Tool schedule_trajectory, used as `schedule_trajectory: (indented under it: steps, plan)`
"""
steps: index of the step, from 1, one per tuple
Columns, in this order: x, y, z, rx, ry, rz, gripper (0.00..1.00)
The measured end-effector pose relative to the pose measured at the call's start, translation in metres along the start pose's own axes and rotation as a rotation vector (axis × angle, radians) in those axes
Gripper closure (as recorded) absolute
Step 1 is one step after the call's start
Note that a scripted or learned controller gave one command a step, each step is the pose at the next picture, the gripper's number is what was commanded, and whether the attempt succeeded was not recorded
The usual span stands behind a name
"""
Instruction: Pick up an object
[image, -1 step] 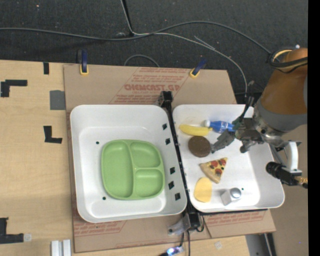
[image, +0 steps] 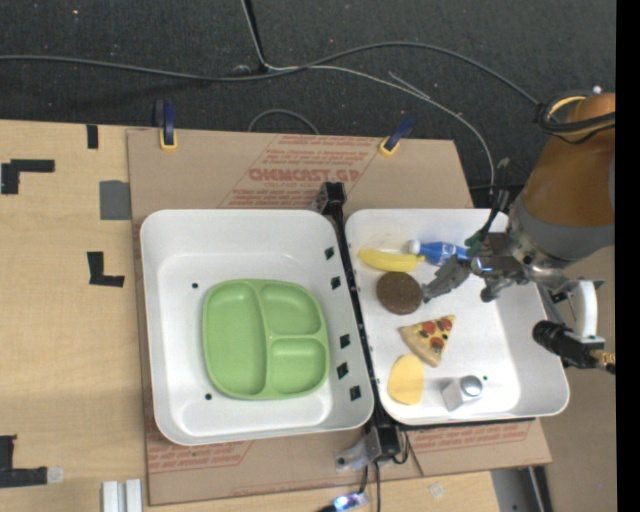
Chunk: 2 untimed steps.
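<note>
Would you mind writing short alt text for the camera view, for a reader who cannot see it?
A grey robot arm reaches from the right over the right bin, its gripper above a banana, brown cookie, pizza slice, yellow chip and small grey block. The left bin holds a green divided plate.

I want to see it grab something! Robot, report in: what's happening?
Gripper low in right white bin, holding nothing. Round brown cookie beside it; yellow banana, pizza slice close.
</note>
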<state>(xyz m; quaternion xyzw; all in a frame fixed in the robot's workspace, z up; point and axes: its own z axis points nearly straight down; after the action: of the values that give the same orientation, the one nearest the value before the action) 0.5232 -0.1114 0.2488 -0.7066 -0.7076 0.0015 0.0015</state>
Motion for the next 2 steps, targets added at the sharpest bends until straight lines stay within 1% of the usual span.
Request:
schedule_trajectory:
  steps: [1, 2]
  plan:
    - [0.004, -0.008, 0.063, 0.007, 0.002, 0.001, 0.00]
    - [0.002, -0.007, 0.129, 0.006, 0.002, 0.001, 0.00]
